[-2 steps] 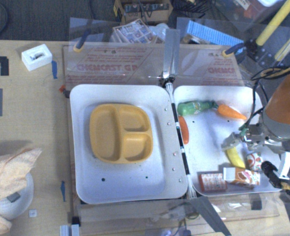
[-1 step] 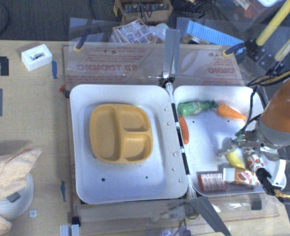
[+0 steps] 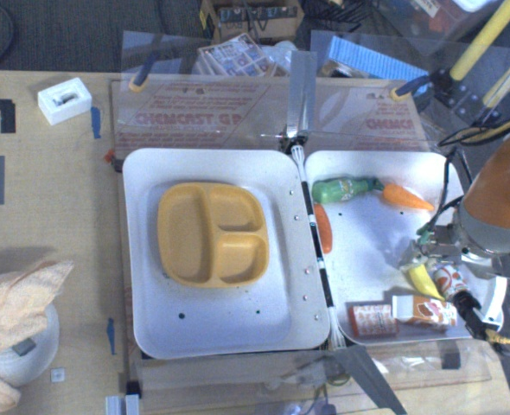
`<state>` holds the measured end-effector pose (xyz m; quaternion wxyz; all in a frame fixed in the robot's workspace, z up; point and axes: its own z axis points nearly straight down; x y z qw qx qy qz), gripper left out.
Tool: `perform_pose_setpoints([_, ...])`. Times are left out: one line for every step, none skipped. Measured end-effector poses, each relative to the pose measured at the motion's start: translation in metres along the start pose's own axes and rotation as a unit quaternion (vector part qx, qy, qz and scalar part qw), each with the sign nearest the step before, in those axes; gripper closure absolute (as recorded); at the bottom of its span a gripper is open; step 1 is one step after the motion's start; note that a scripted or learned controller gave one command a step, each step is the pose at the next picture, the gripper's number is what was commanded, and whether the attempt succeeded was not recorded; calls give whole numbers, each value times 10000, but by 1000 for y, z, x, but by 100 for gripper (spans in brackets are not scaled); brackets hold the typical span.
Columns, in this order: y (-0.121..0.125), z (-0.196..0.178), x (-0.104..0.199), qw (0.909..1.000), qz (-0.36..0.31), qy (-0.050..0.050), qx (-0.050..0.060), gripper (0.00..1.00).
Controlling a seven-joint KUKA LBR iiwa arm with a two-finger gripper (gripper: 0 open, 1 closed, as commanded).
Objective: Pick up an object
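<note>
A small white box (image 3: pixel 64 100) on the bench; crumpled tan cloth (image 3: pixel 17 296) at lower left.

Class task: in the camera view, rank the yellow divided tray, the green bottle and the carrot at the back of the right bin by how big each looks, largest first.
1. Yellow divided tray, by far the largest.
2. Green bottle.
3. Carrot, a little smaller than the bottle; the two lie side by side, so nearness hardly matters.

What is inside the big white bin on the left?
Inside the left bin sits one yellow divided plate, right way up, with three sections. Whatever lies underneath the plate is covered, so that part cannot be seen.
</note>
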<state>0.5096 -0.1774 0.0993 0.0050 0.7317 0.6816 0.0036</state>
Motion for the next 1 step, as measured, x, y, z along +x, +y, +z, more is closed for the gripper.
perform_pose_setpoints([-11,-84,41,9998,186,5,57,100])
